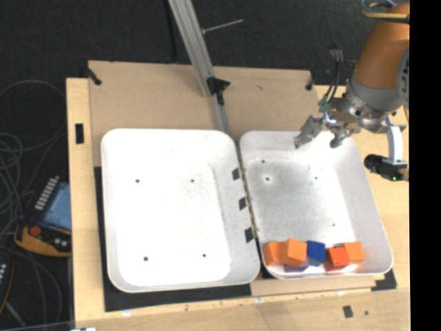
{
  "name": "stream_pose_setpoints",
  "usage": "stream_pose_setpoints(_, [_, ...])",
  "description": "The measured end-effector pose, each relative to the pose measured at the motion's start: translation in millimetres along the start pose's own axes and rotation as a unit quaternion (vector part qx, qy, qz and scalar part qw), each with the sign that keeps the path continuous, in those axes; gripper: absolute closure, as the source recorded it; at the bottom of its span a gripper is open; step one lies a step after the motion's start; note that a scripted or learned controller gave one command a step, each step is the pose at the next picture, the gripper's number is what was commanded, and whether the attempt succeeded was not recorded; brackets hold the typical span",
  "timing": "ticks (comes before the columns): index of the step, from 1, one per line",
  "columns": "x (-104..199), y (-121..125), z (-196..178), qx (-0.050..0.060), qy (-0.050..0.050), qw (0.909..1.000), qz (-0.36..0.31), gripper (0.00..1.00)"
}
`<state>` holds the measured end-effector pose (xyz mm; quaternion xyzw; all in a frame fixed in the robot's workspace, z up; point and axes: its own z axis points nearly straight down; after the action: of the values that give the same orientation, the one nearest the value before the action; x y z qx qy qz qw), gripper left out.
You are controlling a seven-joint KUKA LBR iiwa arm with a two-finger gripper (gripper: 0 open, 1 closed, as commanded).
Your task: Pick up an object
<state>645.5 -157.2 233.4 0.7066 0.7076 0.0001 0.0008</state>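
Nothing is picked yet: the pincer hangs wide and holds nothing at the upper right, well apart from the blocks at the right bin's lower edge.

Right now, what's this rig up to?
The KUKA arm reaches in from the right, its end effector hanging open above the far edge of the right bin with nothing between its fingers. The blocks, orange ones and a blue one, sit bunched along that bin's near wall, well away from it. The pick hasn't happened yet. The left bin sits alongside.
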Motion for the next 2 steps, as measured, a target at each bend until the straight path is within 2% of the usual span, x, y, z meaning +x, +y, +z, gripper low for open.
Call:
stream_pose_setpoints(1, [-30.4,-78.6,-0.9,0.001,-0.001,1.0000,0.004,0.00])
stream_pose_setpoints(2, [2.6,-88.4,-13.8,-0.001,0.001,1.0000,-0.002,0.00])
